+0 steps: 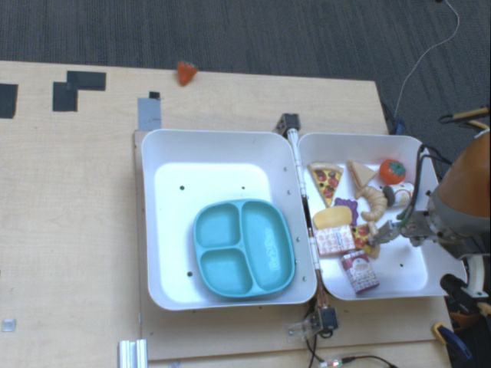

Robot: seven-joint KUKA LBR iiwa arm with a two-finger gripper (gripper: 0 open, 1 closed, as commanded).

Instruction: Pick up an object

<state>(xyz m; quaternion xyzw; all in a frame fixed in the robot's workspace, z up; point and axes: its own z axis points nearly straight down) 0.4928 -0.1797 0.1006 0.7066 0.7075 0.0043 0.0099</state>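
The right bin [410,278] holds several toy foods. A pizza slice [327,181] lies at its upper left, a red tomato [392,170] at the top right, and a tan croissant [374,201] between them. A yellow piece [331,218] sits over purple grapes [349,204]. A red-and-white box [334,241] and a small dark red packet [360,272] lie lower down. My gripper [380,234] reaches in from the right and is low in this bin, just below the croissant and beside the red-and-white box. Nothing shows clearly between its tips.
The left bin [173,205] holds a blue three-section plate [244,247]. A small red object [186,72] lies on the bench beyond the bins. Black and grey patches mark the bench at upper left. The arm's orange band [468,182] hangs over the right bin's right edge.
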